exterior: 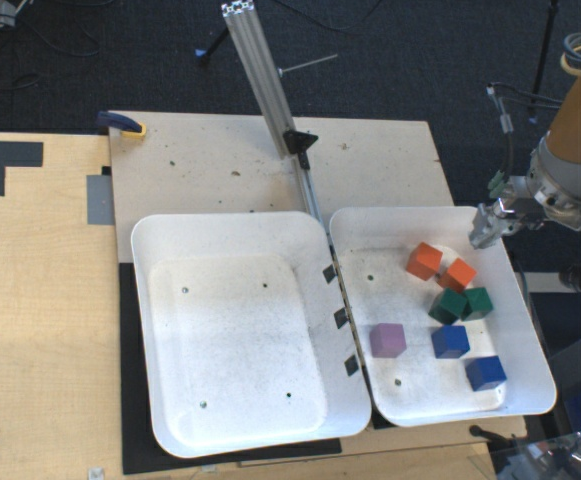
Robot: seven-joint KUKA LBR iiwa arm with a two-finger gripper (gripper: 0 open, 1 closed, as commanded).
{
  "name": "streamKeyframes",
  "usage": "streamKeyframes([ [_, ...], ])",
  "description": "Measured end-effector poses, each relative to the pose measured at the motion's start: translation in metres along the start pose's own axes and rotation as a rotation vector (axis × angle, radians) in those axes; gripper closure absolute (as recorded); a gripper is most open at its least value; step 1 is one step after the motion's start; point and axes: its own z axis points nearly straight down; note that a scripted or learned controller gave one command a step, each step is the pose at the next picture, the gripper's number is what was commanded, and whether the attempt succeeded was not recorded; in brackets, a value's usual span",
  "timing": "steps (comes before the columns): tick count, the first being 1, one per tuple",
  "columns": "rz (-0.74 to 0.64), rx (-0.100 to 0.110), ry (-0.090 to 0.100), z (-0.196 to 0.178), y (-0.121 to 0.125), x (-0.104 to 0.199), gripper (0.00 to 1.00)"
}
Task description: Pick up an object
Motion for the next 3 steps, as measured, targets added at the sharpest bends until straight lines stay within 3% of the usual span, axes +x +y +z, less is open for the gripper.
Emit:
streamKeyframes([
  [1,-0.003,0.004,0.003,-0.001,-0.02,0.051,1.0],
  [3,-0.002,0.006,0.003,0.024,-0.037,0.146,1.0],
])
